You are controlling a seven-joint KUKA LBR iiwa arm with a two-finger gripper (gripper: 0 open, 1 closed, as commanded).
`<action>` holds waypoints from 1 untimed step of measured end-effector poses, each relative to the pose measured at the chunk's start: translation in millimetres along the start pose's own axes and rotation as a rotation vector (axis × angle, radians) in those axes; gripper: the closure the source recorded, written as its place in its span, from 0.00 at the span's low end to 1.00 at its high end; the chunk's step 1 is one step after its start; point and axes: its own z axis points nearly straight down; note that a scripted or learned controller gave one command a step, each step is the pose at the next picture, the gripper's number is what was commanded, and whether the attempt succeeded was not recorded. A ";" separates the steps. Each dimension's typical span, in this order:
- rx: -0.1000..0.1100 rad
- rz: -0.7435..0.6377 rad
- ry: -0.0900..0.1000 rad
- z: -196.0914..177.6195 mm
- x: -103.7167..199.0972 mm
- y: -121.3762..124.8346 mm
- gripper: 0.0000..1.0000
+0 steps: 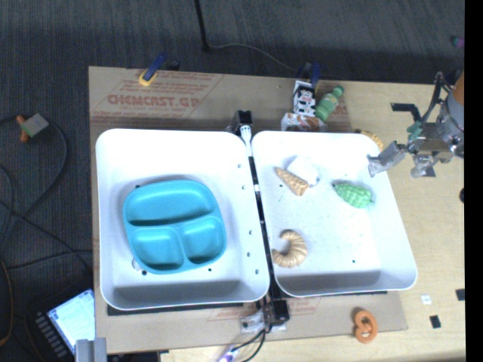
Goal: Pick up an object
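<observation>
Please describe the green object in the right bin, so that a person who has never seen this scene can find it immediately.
Start from the right white bin, the one without the blue tray. In its upper right part, closest to the pincer, lies the green object, small and bumpy. It is the only green thing inside the bin; the cone-shaped piece and the curled pastry nearby are both tan.

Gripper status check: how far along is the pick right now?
Nothing looks done yet. The gripper sits at the right bin's upper right rim with nothing visible between its fingers. The green bumpy toy, tan cone-shaped toy and curled beige croissant toy all lie on the bin floor. Descending, grasping and lifting remain.
</observation>
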 end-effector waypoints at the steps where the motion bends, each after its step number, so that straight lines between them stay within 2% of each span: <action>1: -0.002 -0.001 -0.001 125.0 -10.2 34.6 0.00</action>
